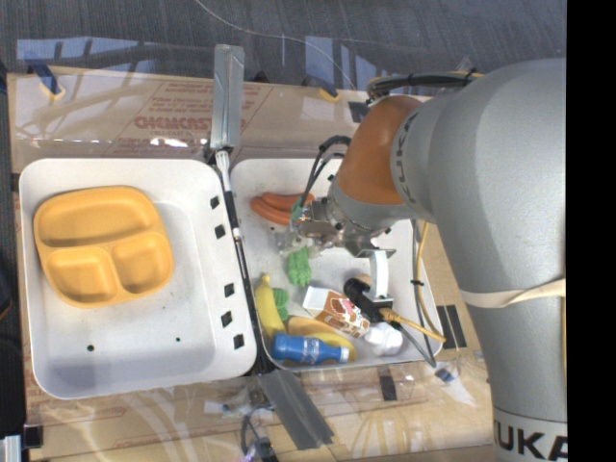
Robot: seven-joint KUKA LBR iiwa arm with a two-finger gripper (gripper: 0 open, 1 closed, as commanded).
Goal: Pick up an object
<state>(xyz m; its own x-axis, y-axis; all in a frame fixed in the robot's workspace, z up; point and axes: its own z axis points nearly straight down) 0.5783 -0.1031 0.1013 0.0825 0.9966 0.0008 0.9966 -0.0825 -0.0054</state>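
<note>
My gripper [300, 242] reaches down into the right bin [247, 176], its tip in the upper middle of the bin just above a green toy [298, 268]. An orange hot-dog-like object [274, 207] lies to its upper left. Below sit a yellow banana [267, 306], a blue bottle [310, 350], a printed snack packet [344, 316] and a small white object [385, 338]. The big grey arm and its orange band hide the right part of the bin.
The left bin [115, 354] holds a yellow divided plate [101, 243] in its upper left part. A grey divider bar [227, 94] runs between the two bins at the back. Cardboard and clear film lie behind the bins.
</note>
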